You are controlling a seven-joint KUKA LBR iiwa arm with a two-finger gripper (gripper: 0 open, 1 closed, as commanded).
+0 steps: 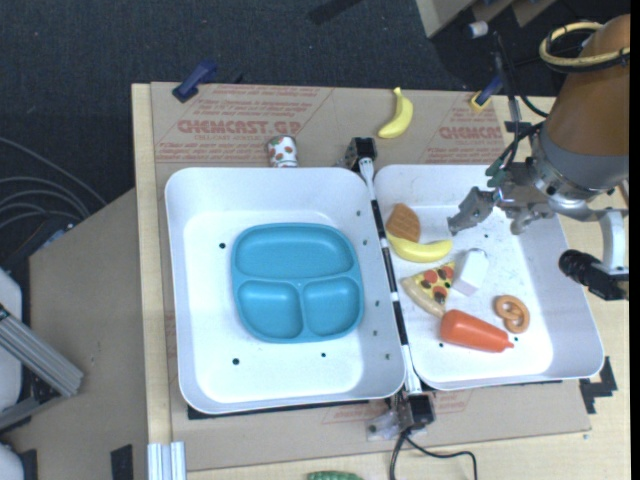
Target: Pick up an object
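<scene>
White plastic bins sit side by side on the counter [160, 268]. The left bin [190, 268] carries a blue divided tray [296, 280], with bare floor around it. The right bin [560, 338] is crowded toward its left half: a carrot [472, 332], banana [420, 249], pizza slice [430, 288], bread piece [403, 220] and pretzel [512, 312]. The end effector [495, 208] hangs over the bin's upper part, fingers spread wide and holding nothing, just right of the bread piece and banana.
</scene>
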